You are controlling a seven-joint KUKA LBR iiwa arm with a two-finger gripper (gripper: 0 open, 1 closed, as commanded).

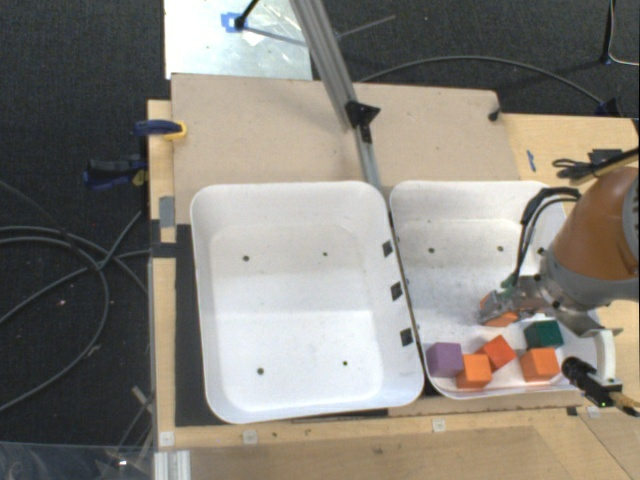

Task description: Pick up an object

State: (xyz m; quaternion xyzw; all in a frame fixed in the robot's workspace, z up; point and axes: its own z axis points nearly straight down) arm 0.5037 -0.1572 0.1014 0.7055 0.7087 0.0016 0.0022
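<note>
The arm reaches into the right bin (450,218) from the right, its orange band (600,238) above the wrist. My gripper (497,308) is low over the bin's front right part. An orange block (503,320) lies right beneath its tip, partly hidden by it. Close by are a dark green block (543,334), an orange block (499,350), another orange block (475,370), a third orange one (539,365) and a purple block (444,357), all bunched along the bin's front edge.
The left bin (215,268) adjoins the right one along a shared wall with black clips (395,290). A grey pole (330,58) slants down from the top to the bins' back edge. Cables (60,268) lie on the floor to the left.
</note>
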